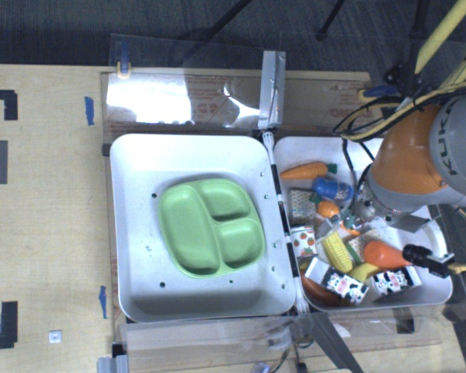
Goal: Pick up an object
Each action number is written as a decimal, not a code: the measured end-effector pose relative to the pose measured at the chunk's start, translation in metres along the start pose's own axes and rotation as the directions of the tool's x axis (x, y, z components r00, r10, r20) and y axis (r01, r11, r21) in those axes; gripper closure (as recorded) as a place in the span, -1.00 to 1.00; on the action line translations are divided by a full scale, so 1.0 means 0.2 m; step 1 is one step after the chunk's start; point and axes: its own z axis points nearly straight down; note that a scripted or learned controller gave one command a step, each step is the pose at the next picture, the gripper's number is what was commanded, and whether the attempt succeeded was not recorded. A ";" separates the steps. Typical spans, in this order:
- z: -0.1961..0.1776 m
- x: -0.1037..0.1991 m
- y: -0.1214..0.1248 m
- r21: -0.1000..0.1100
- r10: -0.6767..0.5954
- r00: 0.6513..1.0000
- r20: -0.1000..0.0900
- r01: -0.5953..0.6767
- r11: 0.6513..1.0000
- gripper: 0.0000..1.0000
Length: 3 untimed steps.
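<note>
Beside corn cob [336,249]: jaws [349,222], grip unclear.

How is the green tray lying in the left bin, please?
Right way up: the green tray shows three hollow compartments facing the camera, flat in the left bin.

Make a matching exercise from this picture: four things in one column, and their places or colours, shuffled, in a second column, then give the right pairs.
Things:
1. green divided plate
2. carrot
3. corn cob
4. wrist band on the arm

Places or colours:
A. orange, wrapped round the arm above the right bin
B. yellow, in the middle of the right bin's clutter
C. alone in the left bin
D. orange with a green tip, at the far end of the right bin

Pairs: 1-C, 2-D, 3-B, 4-A
</note>
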 end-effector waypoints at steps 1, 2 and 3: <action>0.00 0.06 -0.30 -0.003 -0.123 0.992 -0.002 0.123 0.992 -1.00; 0.00 -0.05 -0.24 -0.001 -0.178 0.984 -0.009 0.178 0.984 -1.00; -0.04 -0.06 -0.23 -0.003 -0.173 0.985 -0.005 0.173 0.985 1.00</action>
